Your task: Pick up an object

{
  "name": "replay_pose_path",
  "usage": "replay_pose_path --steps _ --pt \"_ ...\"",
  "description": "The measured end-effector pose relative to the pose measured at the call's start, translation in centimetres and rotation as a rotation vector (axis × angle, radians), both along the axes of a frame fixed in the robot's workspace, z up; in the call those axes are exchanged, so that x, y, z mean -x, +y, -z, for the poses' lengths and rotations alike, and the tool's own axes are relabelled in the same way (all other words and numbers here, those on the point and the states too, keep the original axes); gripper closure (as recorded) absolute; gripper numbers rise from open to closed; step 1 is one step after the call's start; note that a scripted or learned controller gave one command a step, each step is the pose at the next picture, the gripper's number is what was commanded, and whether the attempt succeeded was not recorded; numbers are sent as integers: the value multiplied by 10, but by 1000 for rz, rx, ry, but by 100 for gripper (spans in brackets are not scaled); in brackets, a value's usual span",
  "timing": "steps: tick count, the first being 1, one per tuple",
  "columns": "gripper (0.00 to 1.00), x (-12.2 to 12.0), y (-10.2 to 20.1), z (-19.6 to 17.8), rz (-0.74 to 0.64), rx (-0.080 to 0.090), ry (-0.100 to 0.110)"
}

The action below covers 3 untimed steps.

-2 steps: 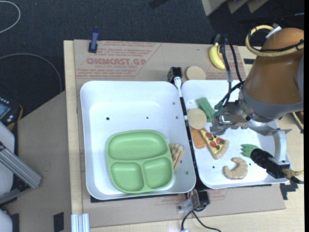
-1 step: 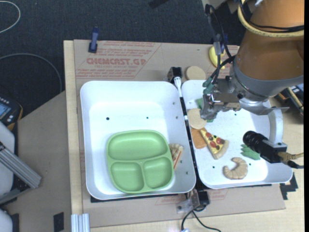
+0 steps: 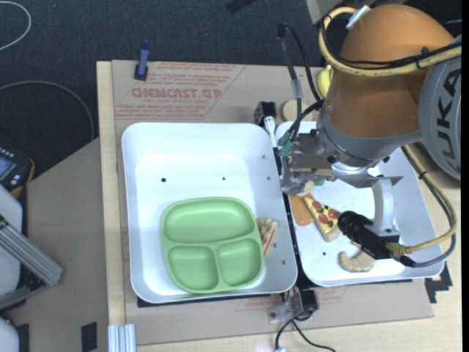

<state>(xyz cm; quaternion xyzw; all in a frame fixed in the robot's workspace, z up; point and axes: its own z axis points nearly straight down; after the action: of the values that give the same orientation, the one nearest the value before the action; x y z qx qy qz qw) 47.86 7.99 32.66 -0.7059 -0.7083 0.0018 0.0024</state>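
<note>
My gripper (image 3: 299,176) hangs low over the near-left part of the right bin (image 3: 410,196), close to the wall between the two bins. The bulky grey and orange wrist covers most of it. A toy pizza slice (image 3: 322,217) lies just in front of the gripper on the bin floor, with an orange-brown piece (image 3: 300,210) beside it. A tan curved toy (image 3: 357,261) rests near the front edge of the same bin. I see nothing between the gripper and the floor that is clearly held.
The left bin (image 3: 190,160) holds a green divided plate (image 3: 212,244) and a small tan toy (image 3: 268,233) by its right wall. A yellow thing (image 3: 325,83) peeks out behind the arm at the back. Cables run over the right bin.
</note>
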Motion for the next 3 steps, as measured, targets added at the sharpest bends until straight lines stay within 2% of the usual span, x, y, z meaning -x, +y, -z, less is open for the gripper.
replay_pose_path --steps 1,2,3 --pt "100 -1 -46 -70 8 1 -15" --pt "100 -41 -73 56 8 3 5" --pt "100 2 -54 57 2 -1 0"
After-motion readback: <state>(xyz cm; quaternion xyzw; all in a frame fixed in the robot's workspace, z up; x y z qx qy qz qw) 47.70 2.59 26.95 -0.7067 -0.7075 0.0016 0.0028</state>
